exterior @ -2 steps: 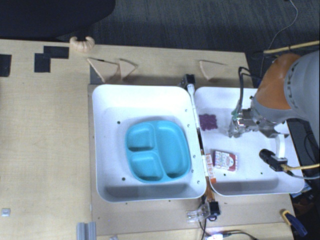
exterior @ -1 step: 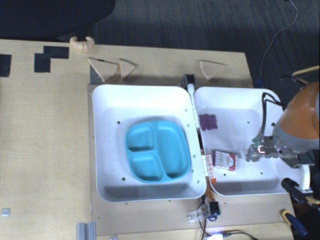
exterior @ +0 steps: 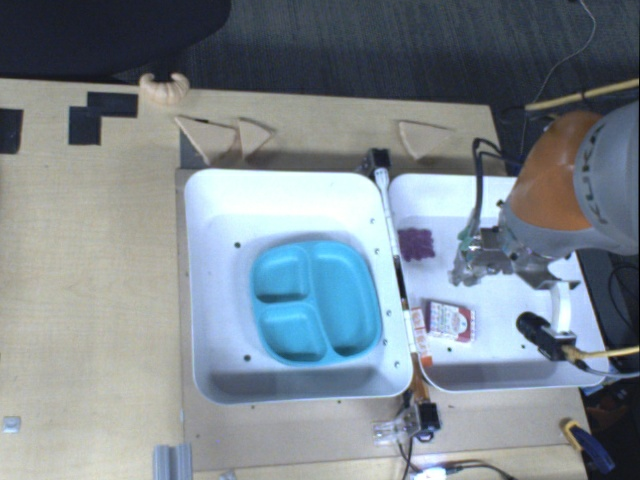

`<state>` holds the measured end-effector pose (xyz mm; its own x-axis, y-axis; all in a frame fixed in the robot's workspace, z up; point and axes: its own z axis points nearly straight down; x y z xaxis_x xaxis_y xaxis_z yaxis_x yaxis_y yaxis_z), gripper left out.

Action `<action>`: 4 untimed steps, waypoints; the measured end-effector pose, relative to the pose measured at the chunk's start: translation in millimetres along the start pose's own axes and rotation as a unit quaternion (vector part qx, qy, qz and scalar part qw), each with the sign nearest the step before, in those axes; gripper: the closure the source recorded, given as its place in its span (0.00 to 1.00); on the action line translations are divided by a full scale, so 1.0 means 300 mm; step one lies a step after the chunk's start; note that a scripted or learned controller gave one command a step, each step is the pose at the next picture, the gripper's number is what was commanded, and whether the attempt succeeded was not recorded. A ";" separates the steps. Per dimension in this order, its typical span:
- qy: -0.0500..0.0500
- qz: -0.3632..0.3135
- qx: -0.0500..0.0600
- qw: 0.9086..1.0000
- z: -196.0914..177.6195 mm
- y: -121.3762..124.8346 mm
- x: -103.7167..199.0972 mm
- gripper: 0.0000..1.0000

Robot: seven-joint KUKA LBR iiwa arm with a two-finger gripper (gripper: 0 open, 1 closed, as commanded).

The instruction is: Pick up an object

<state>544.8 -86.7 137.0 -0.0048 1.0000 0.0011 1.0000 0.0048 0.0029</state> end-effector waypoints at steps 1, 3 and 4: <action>-0.001 0.001 0.001 1.000 0.118 -0.054 -0.188 1.00; -0.001 -0.001 -0.002 1.000 0.169 0.418 -0.070 1.00; -0.001 0.001 0.000 1.000 0.108 0.157 -0.218 1.00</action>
<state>592.2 -151.7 104.7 -0.0032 1.0000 -0.0012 1.0000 0.0032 0.0025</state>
